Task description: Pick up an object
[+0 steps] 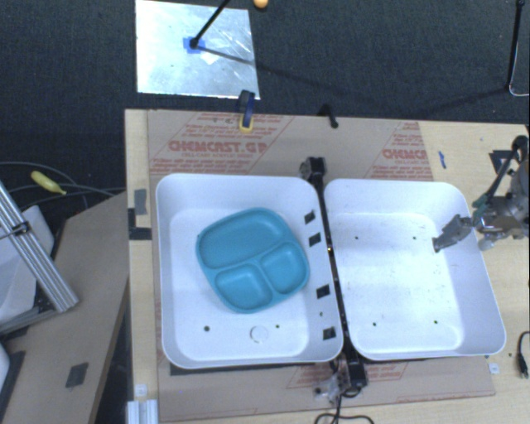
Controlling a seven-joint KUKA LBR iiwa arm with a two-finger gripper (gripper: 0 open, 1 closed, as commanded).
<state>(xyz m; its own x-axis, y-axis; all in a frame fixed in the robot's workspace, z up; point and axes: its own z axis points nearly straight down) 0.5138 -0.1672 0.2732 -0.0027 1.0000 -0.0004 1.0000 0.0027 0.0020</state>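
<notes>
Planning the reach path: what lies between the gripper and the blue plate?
In the camera view: bare right-bin floor and the bins' black-clipped divider separate gripper from blue plate.

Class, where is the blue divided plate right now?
The blue divided plate lies in the left bin, near its middle, well left of the gripper.

Arm (pixel 517 195) cut off by the right edge; just its wrist end and gripper (pixel 451 232) in frame. Gripper fingers too small and blurred to read as open or closed. Small round mark (pixel 259 334) on the left bin (pixel 178 248) floor, near the plate (pixel 251 258): hole or object, cannot tell. Orange object (pixel 261 2) clipped by the far edge. Metal frame (pixel 33 257) clipped at left.
</notes>
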